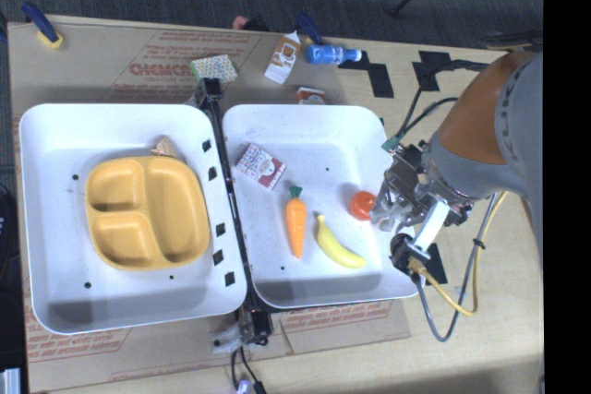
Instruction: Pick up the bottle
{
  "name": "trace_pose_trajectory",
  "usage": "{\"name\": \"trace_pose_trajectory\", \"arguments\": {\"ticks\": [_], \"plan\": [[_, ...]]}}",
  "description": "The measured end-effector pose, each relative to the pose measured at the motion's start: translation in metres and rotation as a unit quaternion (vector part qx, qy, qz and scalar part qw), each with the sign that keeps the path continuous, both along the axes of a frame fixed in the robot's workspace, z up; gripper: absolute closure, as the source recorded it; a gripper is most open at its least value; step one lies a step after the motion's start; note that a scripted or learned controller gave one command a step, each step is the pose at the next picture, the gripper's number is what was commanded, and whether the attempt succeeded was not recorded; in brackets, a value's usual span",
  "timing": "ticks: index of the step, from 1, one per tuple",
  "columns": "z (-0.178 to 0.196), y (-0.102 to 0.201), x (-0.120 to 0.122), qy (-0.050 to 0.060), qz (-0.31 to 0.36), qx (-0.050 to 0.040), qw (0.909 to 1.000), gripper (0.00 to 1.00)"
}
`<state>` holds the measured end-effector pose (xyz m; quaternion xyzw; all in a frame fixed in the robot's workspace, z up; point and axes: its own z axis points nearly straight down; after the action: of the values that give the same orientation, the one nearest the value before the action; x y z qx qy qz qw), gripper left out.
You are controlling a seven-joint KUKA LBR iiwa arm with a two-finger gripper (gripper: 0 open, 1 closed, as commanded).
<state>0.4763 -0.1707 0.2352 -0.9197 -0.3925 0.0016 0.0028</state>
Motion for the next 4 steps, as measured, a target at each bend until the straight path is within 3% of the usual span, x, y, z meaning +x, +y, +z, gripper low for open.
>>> {"name": "trace_pose_trajectory", "arguments": {"ticks": [1, 2, 4], "plan": [[-0.038, -0.030, -0.001, 0.002, -0.178, 0.0002, 0.9841, 1.00], [-0.028, -0.040, -0.001, 0.001, -0.291, -0.0013, 0.9567, 1.00], [-0.028, -0.040, 0.000, 0.002, -0.294, -0.0007, 0.9557, 1.00]]}}
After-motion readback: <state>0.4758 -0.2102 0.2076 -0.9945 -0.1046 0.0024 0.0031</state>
